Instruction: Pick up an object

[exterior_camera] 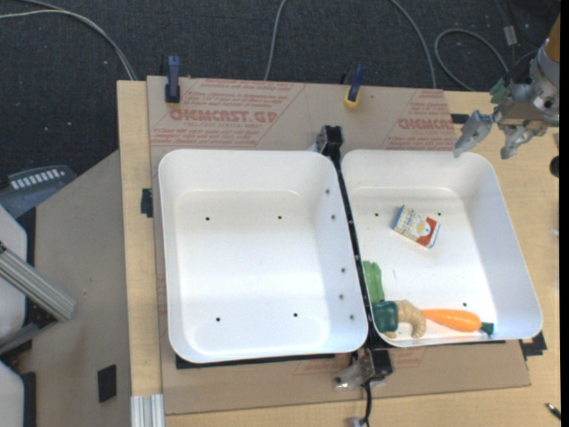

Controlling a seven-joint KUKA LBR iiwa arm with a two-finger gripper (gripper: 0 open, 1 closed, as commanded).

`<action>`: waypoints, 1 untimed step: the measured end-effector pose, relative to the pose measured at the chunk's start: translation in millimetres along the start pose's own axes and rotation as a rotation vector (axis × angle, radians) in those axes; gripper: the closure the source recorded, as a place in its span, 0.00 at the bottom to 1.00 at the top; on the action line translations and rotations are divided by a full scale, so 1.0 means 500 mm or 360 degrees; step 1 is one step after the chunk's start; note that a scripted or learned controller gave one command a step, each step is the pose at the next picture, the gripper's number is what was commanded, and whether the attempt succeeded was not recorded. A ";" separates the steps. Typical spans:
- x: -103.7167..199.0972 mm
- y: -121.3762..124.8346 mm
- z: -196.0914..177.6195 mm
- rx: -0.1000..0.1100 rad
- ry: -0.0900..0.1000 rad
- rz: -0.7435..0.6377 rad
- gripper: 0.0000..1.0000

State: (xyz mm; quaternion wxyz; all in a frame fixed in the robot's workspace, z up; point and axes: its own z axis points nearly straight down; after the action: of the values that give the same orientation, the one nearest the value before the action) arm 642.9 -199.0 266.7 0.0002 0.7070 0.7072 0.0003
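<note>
My gripper hangs at the upper right, above the far right corner of the right bin. Its two fingers are spread apart, with nothing between them. In the right bin lies a small white, blue and red carton near the middle. An orange carrot lies along the near edge, beside a beige ginger-like piece, a dark green block and a green vegetable by the left wall.
The left bin sits beside the right one, on a cardboard sheet. A blue clamp and a yellow clamp hold the sheet's far edge. Cables run across the dark floor behind.
</note>
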 end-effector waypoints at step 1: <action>-0.022 0.044 0.170 0.0011 0.0002 0.0001 0.00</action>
State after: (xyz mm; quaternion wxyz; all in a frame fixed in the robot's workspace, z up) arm 665.1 -209.9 181.5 -0.0028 0.7071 0.7071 -0.0017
